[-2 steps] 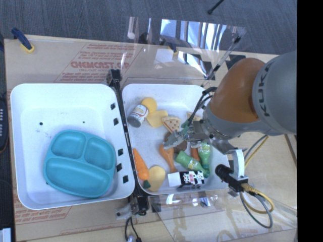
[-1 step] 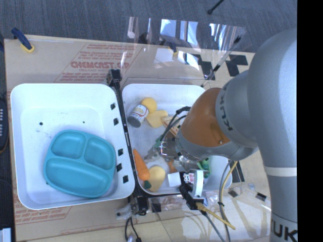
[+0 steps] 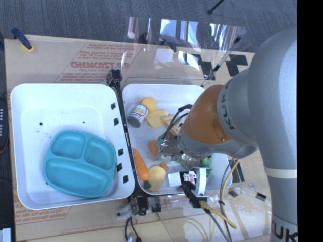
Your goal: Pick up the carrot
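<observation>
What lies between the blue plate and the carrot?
In the camera view, the two bins' adjoining walls, with black clips along them, lie between the blue plate in the left bin and the carrot in the right bin.

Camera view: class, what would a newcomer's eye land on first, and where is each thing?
The big grey arm with its orange band looms over the right bin, covering much of it. In the left bin lies a bright blue divided tray. The carrot lies near the right bin's left wall beside a yellow lemon.

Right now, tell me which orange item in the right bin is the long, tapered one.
The carrot, lying by the right bin's left wall beside the yellow lemon. The other orange piece is short and rounded.
</observation>
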